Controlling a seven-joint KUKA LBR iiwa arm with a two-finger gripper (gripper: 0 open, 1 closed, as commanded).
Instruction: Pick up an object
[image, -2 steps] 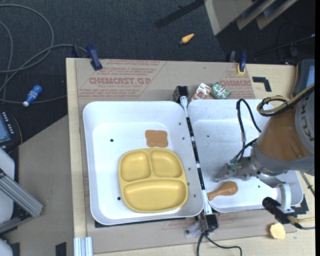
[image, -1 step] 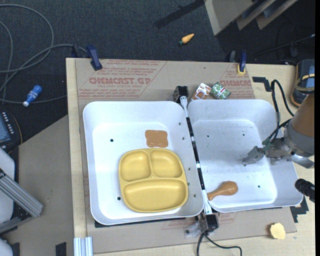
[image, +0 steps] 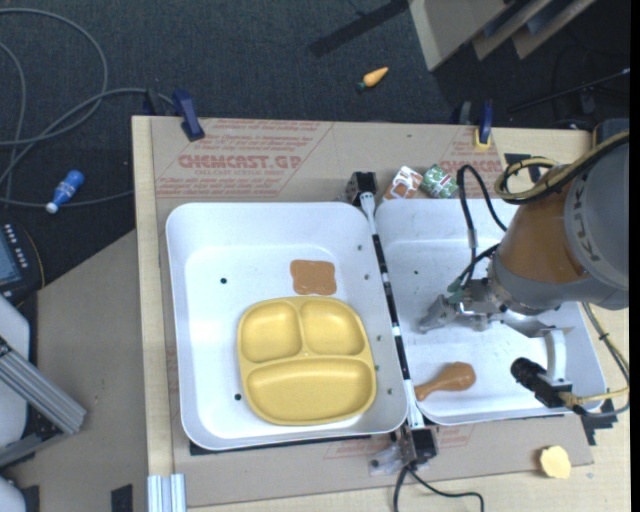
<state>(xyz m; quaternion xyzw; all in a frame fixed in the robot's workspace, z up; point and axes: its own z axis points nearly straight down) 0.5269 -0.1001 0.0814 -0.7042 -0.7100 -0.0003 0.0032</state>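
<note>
Glossy yellow plastic tray (image: 305, 360); smooth white plastic bins (image: 200, 300); matt cardboard base (image: 250, 155)

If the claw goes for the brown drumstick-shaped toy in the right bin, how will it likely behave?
The drumstick toy looks like smooth, glossy plastic, so it may slip. Its rounded bulb and thin handle suggest it could roll or pivot if nudged. It looks small and probably light, lying flat on the right bin floor near the front wall.

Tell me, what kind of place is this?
Probably a robotics lab. A robot arm reaches over two white bins clamped to a bench, holding toy food such as a yellow divided plate, with loose cables on the floor.
</note>
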